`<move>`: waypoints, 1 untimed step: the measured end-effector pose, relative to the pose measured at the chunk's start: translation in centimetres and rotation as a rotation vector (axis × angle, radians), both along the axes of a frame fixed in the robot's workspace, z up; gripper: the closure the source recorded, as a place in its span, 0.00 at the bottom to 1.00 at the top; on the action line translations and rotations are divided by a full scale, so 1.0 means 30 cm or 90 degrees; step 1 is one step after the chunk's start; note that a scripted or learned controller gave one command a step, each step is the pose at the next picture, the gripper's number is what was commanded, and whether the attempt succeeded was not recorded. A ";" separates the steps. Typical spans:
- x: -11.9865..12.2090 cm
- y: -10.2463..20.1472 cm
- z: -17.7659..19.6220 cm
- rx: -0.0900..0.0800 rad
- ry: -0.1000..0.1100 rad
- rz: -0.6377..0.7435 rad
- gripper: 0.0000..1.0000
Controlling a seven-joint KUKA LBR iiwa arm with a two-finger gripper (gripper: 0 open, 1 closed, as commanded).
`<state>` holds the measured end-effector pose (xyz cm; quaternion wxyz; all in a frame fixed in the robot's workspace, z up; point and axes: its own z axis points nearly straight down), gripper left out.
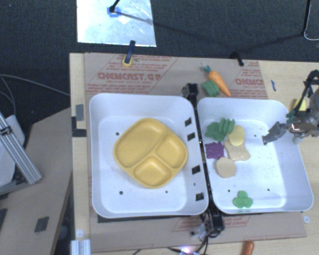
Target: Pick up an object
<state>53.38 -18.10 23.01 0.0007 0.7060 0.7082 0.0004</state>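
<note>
While the arm reached in from the right, its gripper point(272, 134) hung over the right bin point(287, 193), above bare white floor and a little way right of the cluster of toy food. How the tool stood could not be told from this slanted view: the tip showed as one dark grey shape, and nothing was visibly caught in it.

No object had been picked yet. The likely candidates lay together near the bin's left side: a green leafy piece point(220, 128), a yellow round piece point(236, 137) touching a pale slice point(238, 152) below it, a purple piece point(214, 150) just beside those, and a tan round piece point(226, 168) lower down. A small green piece point(243, 200) sat apart near the front wall. The left bin point(103, 195) held a yellow divided plate point(150, 152), and a toy carrot point(218, 82) lay outside on the cardboard.

By my reading, this was the approach stage, before any descent. The next move called for shifting left over one piece, probably the yellow round one as the nearest, then lowering straight down. Because the pieces touched, a poorly centred close risked nudging a neighbour instead of gripping.
</note>
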 end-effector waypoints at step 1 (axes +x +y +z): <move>-0.157 -0.050 -0.460 0.003 0.009 -0.004 0.00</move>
